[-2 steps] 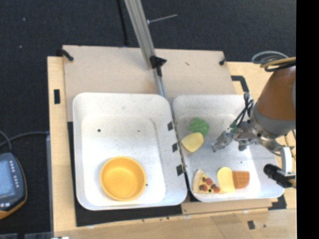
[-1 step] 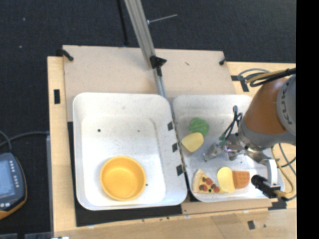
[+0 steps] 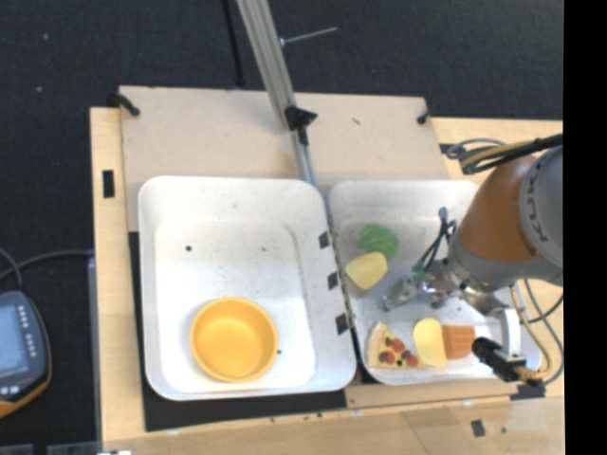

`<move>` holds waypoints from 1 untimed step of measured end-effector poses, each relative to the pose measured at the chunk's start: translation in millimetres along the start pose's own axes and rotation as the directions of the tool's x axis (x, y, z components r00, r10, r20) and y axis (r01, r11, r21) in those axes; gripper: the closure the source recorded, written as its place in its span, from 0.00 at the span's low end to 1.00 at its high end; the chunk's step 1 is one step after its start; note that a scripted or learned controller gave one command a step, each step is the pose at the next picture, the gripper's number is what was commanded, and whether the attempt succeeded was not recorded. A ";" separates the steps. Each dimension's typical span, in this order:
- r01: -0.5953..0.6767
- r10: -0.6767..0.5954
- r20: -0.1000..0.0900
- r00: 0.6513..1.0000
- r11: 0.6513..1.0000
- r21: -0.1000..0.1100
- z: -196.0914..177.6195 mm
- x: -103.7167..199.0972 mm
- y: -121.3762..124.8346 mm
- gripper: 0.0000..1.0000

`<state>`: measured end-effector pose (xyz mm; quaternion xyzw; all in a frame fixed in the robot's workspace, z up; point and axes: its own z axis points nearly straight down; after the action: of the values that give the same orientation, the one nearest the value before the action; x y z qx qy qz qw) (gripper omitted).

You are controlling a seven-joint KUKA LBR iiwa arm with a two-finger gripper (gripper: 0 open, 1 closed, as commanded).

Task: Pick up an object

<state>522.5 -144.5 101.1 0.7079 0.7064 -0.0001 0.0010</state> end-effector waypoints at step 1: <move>-0.005 0.005 0.000 1.000 1.000 -0.004 -10.8 -0.9 1.2 1.00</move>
<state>523.7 -145.3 111.9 0.7095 0.7047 0.0014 0.0025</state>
